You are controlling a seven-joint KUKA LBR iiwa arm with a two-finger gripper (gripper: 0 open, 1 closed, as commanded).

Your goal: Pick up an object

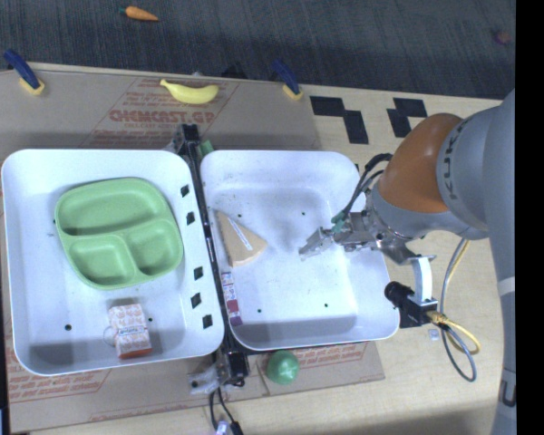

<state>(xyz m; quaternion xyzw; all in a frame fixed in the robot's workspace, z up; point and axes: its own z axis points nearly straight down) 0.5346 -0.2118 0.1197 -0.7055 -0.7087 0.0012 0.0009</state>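
Observation:
A tan wedge-shaped piece [238,239] lies against the left wall of the right bin [290,324]. In the left bin [27,333] sit a green divided plate [118,232] and a small red-and-white packet [129,328] near the front. My gripper [315,243] hangs low over the middle of the right bin, pointing left, roughly a hand's width to the right of the wedge and apart from it. I see nothing held at its tip.
A yellow toy banana [189,90] lies on the cardboard behind the bins. A green ball [282,366] rests in front of the right bin. Blue clamps [24,71] grip the board's back edge. An orange item [141,13] lies on the floor.

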